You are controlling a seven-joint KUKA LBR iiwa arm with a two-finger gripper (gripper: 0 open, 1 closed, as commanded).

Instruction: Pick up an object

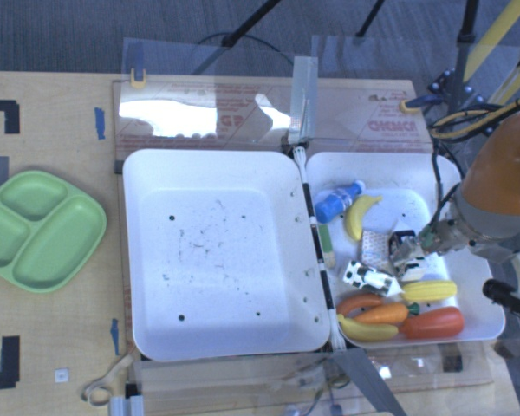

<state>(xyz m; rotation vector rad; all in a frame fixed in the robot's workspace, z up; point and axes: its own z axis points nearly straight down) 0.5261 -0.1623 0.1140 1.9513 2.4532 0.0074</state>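
The right bin [420, 199] holds several small objects: a blue bottle [336, 202], a yellow banana [358, 215], a silver mesh piece [375, 247], a black-and-white cow toy [367, 276], a yellow corn-like piece [429, 291], an orange carrot [383, 314], a red pepper [431, 321] and another banana [366, 328] at the front. My gripper [406, 254] hangs low over the middle of this bin, just right of the mesh piece and above the corn-like piece. Its dark fingertips sit close to the objects, and I see nothing clearly held between them.
The left bin [217, 250] lies beside it, its white floor marked with faint scuffs. A green divided plate [39, 230] rests on the wooden bench at far left. Clear plastic walls [269, 102] rise behind both bins. Cables and tripod legs stand at the back right.
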